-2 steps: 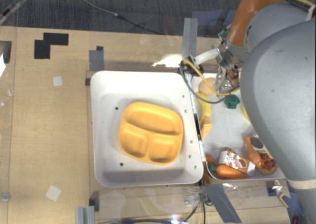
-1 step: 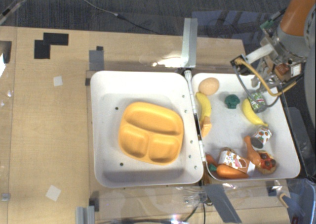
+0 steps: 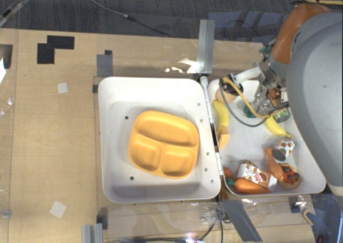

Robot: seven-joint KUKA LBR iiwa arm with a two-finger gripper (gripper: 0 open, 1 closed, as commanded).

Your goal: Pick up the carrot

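**Carrot sitting at the near edge, arm parked over the far end of the right bin**

So the carrot (image 3: 251, 185) is lying flat in the right bin (image 3: 308, 157), right down by the bin's near edge, towards its near-left corner. It's touching a small white carton (image 3: 254, 172) that sits just behind it. Another orange piece (image 3: 274, 164) lies close by to the right, and there's a dark round fruit-like item (image 3: 290, 177) at the near-right corner.

The tool (image 3: 266, 94) is up at the far end of that same bin, well apart from the carrot. Honestly can't tell how it stands, there's too much clutter and cable around it. A yellow banana (image 3: 276, 126) lies just below it, and a yellow corn-like piece (image 3: 221, 116) runs along the bin's left wall.

The left bin (image 3: 115, 129) holds a yellow divided tray (image 3: 162, 144), roughly in the middle. Both bins sit side by side on the desk (image 3: 51, 145), closer to its right side.
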